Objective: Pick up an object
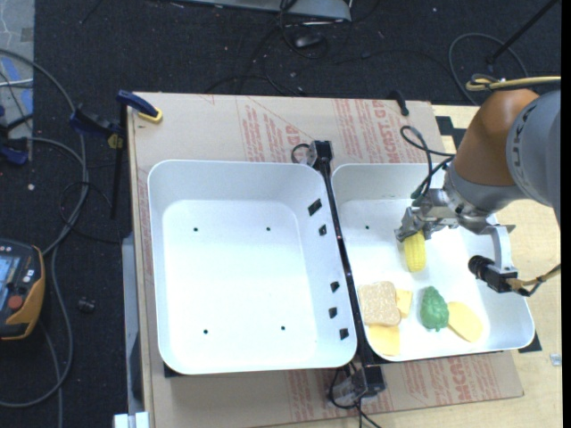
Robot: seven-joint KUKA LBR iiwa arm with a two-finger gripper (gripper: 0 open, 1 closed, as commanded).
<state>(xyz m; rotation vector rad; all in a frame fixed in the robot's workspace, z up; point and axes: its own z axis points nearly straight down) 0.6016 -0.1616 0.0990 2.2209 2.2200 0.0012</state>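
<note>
gripper down on the corn in the right bin

gripper sits in the right bin, low over the upper end of a yellow corn cob. its metal fingers appear to straddle the top of the cob, touching it, but whether they are clamped on it or slack i cannot tell from this angle.

going from nine o'clock across to three o'clock: on the dark floor lies an orange and black device among loose cables. next comes the tabletop, a brown board with red printing, and at its eleven o'clock corner a blue and yellow clamp. the left bin rests on it, white, with a few small dark dots on its floor. a black divider strip runs between the two bins, which stand side by side and touch.

in the right bin, toward six o'clock, a slice of bread lies partly on a yellow piece. just beside it, toward three o'clock, is a green piece, and next to that a yellow oval piece. the corn cob lies toward twelve o'clock from these, apart from them.

the grey arm with its orange band enters from three o'clock, and a black cable end hangs beneath the wrist.
</note>
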